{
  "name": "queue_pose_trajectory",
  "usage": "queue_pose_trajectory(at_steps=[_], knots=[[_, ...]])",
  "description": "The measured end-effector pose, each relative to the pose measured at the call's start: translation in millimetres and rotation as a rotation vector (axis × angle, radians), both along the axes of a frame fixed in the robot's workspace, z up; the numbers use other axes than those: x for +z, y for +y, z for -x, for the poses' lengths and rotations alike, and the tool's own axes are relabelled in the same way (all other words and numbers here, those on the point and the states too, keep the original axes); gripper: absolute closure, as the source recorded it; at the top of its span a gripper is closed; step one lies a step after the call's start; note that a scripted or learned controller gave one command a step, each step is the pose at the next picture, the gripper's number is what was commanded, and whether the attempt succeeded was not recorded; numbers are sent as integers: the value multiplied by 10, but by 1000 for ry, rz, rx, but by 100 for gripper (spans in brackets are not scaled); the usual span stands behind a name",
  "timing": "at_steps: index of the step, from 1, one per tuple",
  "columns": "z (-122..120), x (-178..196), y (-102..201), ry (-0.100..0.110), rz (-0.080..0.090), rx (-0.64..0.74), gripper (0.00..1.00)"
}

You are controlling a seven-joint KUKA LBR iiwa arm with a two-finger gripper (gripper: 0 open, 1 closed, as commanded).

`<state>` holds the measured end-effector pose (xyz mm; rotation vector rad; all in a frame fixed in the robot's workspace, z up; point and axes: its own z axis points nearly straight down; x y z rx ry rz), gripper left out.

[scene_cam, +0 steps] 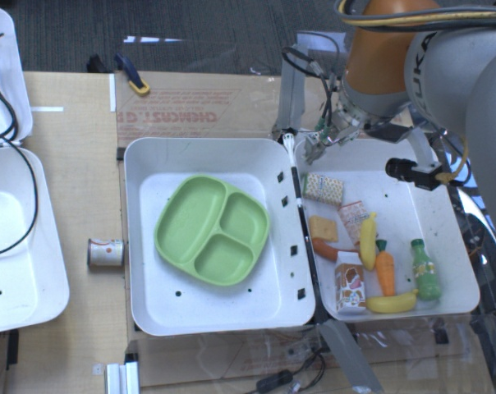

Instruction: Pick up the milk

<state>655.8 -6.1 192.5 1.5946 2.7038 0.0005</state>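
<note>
- Two white bins sit side by side on the bench; left bin [141, 220] holds a green divided plate [213, 230], lying flat near its middle.
- Right bin [453, 220] holds a cluster of toy groceries in its lower half.
- Milk [351, 288]: small carton with brown-and-white print, lying at the near edge of the right bin, close to the bin's left wall. A yellow banana [393, 304] lies just beside it on the right, an orange carrot [384, 271] just above that.
- Also in the right bin: green bottle [424, 271] upright near the right wall; a second banana [368, 240] standing on end; a patterned cracker pack [324, 189] toward the far left corner.
- Arm [445, 48] enters from the right, orange band over the far part of the right bin.
- Gripper [318, 146] hangs at the far-left corner of the right bin, by the divide between bins, well apart from the milk. Jaws lost in cables and clutter: cannot tell how far open; nothing seen in them.
- A small can [106, 253] lies on the bench just left of the left bin.
</note>
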Motion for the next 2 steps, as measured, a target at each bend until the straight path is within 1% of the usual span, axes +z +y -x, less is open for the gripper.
queue_pose_trajectory(at_steps=[1,2], knots=[[-34,-6,610,0,0,85,100],[149,-266,1340,3,0,264,100]])
